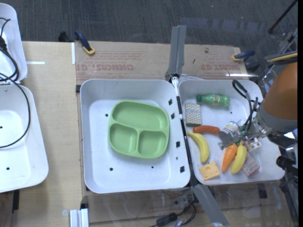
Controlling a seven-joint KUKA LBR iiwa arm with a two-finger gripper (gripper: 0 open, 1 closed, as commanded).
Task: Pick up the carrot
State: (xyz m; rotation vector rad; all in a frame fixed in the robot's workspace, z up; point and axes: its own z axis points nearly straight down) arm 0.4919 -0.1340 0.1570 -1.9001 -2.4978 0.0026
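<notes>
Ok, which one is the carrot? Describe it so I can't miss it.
Look in the right-hand shallow white bin, near its front right. The short orange tapered carrot lies there beside the gripper, touching a yellow banana on its right. It alone is orange and cone-shaped.

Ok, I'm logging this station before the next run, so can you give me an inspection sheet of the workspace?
Surface: two white bins side by side, left bin and right bin.
Job's things: carrot in the right bin, between two bananas.
Clutter: green divided plate in the left bin; green bottle, bananas, cheese wedge, red-orange sausage-like piece.
Grippers: gripper low over the carrot's top end; fingers unclear.
Cables: black cable at far left.
Surroundings: clamps on cardboard.
</notes>
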